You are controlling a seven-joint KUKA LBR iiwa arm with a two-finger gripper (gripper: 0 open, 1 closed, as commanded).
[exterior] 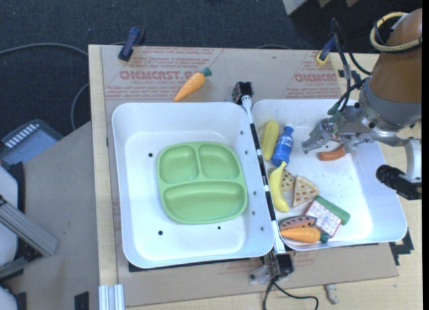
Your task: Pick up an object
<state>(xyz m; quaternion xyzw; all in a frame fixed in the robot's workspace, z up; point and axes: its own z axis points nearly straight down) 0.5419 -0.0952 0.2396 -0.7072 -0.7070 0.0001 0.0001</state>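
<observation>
- The gripper is seen in the upper right of the frame, low over the right bin, at the end of the grey arm with its orange band.
- Metal fingers are splayed toward the left of the frame, but whether they are open or closed cannot be told from this slant.
- An orange-red sausage-like piece lies on the bin floor just below and beside the gripper; whether it is touched cannot be told, and nothing is seen lifted clear.
- As a judgement, the task is at the reach or grasp stage: a pick is not yet shown as done, and closing, lifting and clearing the bin are left.
- Other candidates are gathered along the left side of the right bin: a yellow corn-like piece, a blue bottle, a banana, two pizza-like wedges, a green-edged pink box and a carrot at the lower edge.
- The left bin in the middle of the frame holds a green divided plate.
- A second carrot lies outside the bins on the worktop near the top of the frame.
- Should the sausage-like piece be the target, its low, rounded form is judged likely to slip from a shallow grip.
</observation>
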